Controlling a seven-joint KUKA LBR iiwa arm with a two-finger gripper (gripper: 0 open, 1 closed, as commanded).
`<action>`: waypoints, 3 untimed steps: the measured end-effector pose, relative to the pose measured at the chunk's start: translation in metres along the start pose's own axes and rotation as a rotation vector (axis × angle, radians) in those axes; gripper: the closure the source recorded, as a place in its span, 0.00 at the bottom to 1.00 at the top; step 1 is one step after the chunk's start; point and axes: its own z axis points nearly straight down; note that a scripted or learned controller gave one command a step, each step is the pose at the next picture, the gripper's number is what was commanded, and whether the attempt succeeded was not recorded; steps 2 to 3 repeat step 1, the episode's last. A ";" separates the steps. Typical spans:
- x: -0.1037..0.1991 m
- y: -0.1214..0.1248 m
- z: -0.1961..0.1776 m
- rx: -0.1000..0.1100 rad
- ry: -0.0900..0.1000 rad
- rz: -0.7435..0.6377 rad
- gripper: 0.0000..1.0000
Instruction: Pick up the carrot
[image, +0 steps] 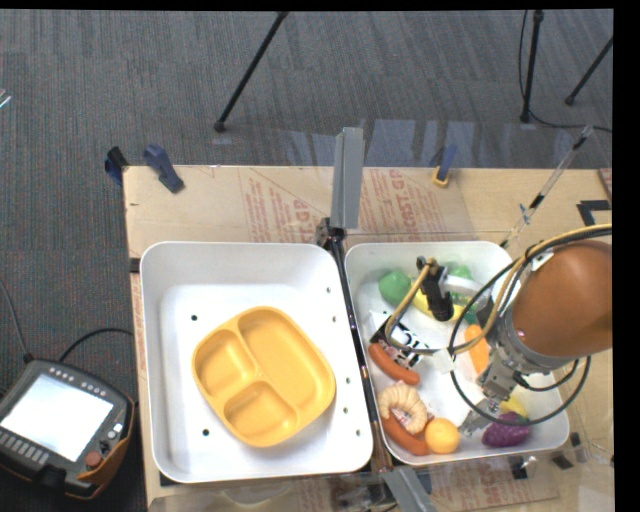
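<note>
**Carrot position, right bin**

Carrot (478, 350) in right bin (455, 249), partly hidden under arm (560, 300), just above jaws (487, 398). Jaws low near bin's right wall; state: cannot tell. Crowded by two sausages (394, 364), one orange ball (441, 435), one purple item (505, 432). Left bin (170, 270) holds one yellow plate (262, 374).

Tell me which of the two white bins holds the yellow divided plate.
The left bin holds the yellow divided plate. The right bin instead holds a pile of toy food, and the arm reaches into it.
</note>
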 end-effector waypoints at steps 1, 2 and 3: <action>-0.002 -0.002 -0.008 0.003 -0.007 0.005 1.00; -0.002 -0.002 -0.008 0.003 -0.007 0.005 1.00; -0.002 -0.002 -0.008 0.003 -0.007 0.005 1.00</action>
